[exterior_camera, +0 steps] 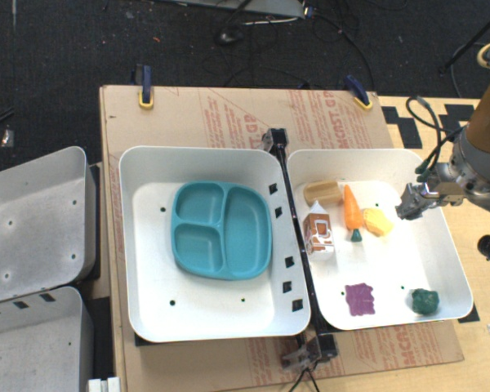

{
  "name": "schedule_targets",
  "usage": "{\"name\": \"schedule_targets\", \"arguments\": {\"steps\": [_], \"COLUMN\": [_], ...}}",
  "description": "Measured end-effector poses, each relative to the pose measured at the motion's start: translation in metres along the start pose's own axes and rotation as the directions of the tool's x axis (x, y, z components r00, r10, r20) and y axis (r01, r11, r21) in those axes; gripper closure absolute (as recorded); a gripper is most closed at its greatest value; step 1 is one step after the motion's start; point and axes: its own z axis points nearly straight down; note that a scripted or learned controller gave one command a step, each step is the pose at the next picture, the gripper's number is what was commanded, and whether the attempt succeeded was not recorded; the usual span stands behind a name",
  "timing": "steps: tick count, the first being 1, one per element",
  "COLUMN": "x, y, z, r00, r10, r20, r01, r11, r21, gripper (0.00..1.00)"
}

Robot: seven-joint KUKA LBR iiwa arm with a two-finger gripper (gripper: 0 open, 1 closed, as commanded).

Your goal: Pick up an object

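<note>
The right bin [441,243] holds a tan bread roll [322,192], an orange carrot [353,209], a yellow piece [377,222], a small brown-and-white carton [318,233], a purple piece [360,298] and a dark green lump [425,301]. My gripper [410,207] hangs over the right bin's upper right part, just right of the yellow piece. Nothing shows between its fingertips.
The left bin [147,300] holds a teal divided plate [222,229]. Both bins sit on a cardboard sheet [212,113] clamped at the back. White trays [33,219] lie off to the far left. Cables run across the dark floor behind.
</note>
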Motion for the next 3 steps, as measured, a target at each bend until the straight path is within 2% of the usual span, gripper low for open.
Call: {"name": "schedule_targets", "arguments": {"steps": [2,3], "x": [0.089,0.136], "y": [0.036,0.049], "z": [0.026,0.019], "r00": [1.000,1.000], "r10": [-0.004,-0.005], "r20": [-0.003,-0.003], "r01": [0.004,0.005], "r11": [1.000,1.000], "r21": [0.006,0.003], "gripper": [1.00,1.00]}}
